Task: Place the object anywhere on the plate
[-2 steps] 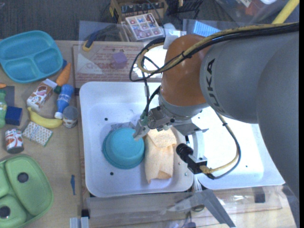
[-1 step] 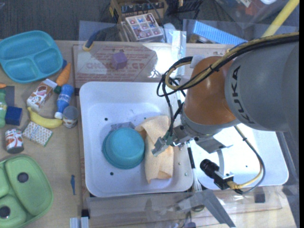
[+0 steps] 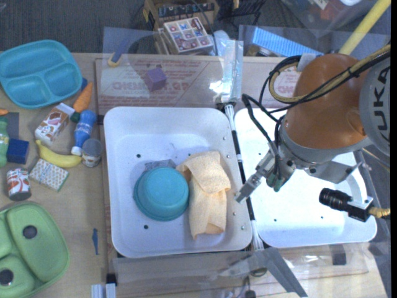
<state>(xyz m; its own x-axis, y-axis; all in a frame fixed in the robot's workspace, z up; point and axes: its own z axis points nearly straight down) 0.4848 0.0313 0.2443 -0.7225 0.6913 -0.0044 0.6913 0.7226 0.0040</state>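
Observation:
A round blue plate (image 3: 161,193) lies in the left bin (image 3: 124,135), towards its front left. A crumpled yellow cloth (image 3: 208,191) rests against the plate's right side and reaches to the bin's right wall. My gripper (image 3: 257,182) hangs over the divide between the two bins, just right of the cloth and at the left edge of the right bin (image 3: 316,228). It points down and to the left. A small greenish patch shows at the gripper's body, too small to identify. The arm's orange band (image 3: 325,104) covers much of the right bin.
A grey scrap (image 3: 158,164) lies behind the plate. Left of the bins sit a banana (image 3: 59,157), a blue bottle (image 3: 84,131), small cartons, a blue divided tray (image 3: 40,73) and a green tray (image 3: 28,250). Black cables (image 3: 263,113) loop by the wrist.

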